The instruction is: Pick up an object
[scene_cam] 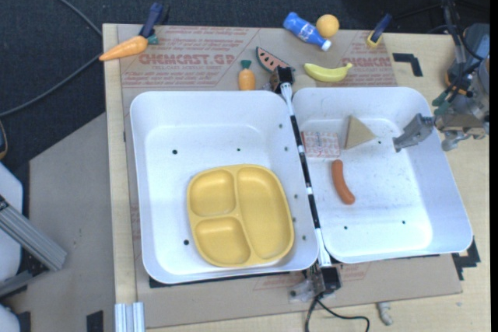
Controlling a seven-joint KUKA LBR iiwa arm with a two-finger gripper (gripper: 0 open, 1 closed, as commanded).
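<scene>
1. Hovering at the right bin's (436,233) right edge, the gripper (411,134) holds nothing; whether its fingers are open or closed cannot be told.
2. A sausage (343,182) lies mid-bin, near a tan wedge (358,133).
3. The left bin (156,167) holds a yellow tray (240,214).

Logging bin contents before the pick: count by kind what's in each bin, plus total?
Left bin:
yellow tray: 1
Right bin:
sausage: 1
tan wedge: 1
pink wafer: 1
Total: 4
</scene>
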